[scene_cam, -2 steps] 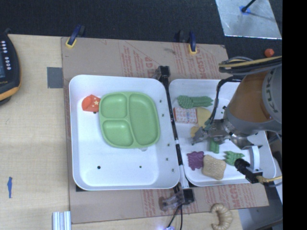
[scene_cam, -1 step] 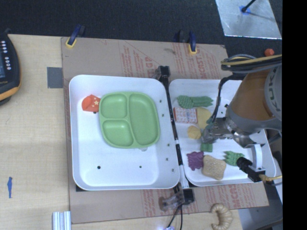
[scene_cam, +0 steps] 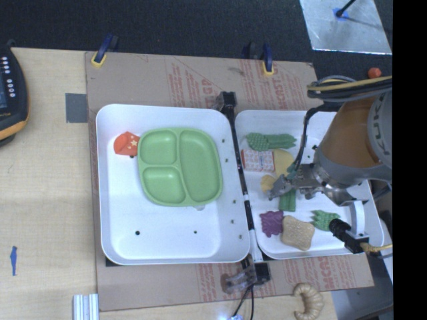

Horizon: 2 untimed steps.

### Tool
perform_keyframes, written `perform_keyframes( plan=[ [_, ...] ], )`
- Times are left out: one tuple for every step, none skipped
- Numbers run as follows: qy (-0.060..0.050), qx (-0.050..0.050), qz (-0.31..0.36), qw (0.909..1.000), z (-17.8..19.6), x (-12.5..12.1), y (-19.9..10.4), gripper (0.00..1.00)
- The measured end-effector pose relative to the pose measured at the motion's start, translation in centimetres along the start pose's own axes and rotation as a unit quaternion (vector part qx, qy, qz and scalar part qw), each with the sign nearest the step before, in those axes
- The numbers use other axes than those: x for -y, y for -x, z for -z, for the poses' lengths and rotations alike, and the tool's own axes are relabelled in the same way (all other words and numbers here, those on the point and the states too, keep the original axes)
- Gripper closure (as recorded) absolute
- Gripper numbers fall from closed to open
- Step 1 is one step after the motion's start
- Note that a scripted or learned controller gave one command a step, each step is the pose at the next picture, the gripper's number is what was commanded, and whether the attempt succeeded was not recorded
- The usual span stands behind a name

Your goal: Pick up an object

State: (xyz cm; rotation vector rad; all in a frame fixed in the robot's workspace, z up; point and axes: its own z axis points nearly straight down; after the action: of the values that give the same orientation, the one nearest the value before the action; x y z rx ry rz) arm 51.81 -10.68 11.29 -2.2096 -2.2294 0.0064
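My gripper (scene_cam: 288, 187) hangs low over the crowded right-hand white plastic bin (scene_cam: 373, 242), its tip above a dark green upright toy piece (scene_cam: 288, 201) wedged between a pale yellow soft lump (scene_cam: 281, 160) and a purple rubbery toy (scene_cam: 271, 223). I cannot tell whether my jaws are apart or together. The risk, as I judge it, lies in the clutter: a tan sponge-like block (scene_cam: 297, 233) and a pink-and-white wrapped packet (scene_cam: 257, 160) sit near, so my closing jaws could catch two things, or nudge the green piece aside and shut on nothing. The left-hand white bin (scene_cam: 160, 242) holds a light green divided plastic plate (scene_cam: 180, 166).
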Motion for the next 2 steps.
perform_keyframes(
  plan=[
    [0.002, 0.000, 0.000, 1.0000, -2.20, -3.64, -0.95, 0.00],
    [0.002, 0.000, -0.001, 1.0000, -2.09, -3.77, -0.98, 0.00]
  ],
)
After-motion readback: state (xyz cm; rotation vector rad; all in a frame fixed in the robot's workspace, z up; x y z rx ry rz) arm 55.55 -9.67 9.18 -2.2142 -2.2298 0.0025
